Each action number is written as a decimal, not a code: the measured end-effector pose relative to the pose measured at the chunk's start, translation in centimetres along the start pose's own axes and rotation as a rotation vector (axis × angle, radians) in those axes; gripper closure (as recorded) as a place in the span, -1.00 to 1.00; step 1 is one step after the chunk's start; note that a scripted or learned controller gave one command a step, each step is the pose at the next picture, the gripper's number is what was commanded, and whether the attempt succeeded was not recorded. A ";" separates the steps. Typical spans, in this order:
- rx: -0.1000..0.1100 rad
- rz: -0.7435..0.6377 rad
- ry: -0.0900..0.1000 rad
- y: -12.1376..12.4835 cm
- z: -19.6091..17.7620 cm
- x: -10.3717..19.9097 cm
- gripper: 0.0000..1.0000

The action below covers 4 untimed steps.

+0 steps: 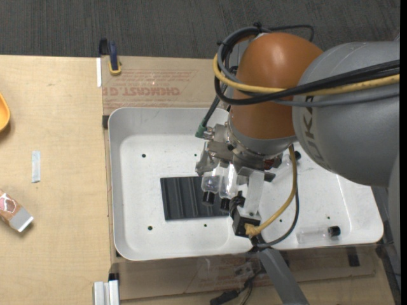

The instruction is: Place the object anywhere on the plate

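Note:
A black ribbed plate (186, 199) lies flat on the floor of the white bin (130, 170), near its front middle. My gripper (216, 192) hangs directly over the plate's right end, and the wrist hides that end. Shiny metal and black parts of the gripper overlap the plate's edge. I cannot make out any object held at the gripper. The arm's large orange and grey body covers the middle and right of the bin.
A small clear item (323, 233) lies at the bin's front right. Left of the bin, on the wooden bench, are a small pale strip (35, 167), a brown and grey block (13, 212) and an orange thing (3, 113) at the edge. A blue clamp (112, 56) stands behind the bin.

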<state>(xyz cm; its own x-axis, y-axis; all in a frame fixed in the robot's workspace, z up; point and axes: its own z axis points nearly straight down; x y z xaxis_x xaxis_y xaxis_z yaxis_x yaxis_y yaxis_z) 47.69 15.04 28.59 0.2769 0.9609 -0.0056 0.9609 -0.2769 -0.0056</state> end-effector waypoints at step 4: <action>-0.001 0.453 0.000 1.1 -0.2 1.6 1.00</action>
<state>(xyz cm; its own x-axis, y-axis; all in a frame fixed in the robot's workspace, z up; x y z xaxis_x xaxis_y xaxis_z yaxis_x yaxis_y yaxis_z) 49.22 16.21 28.74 0.6697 0.7426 -0.0076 0.7426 -0.6697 -0.0020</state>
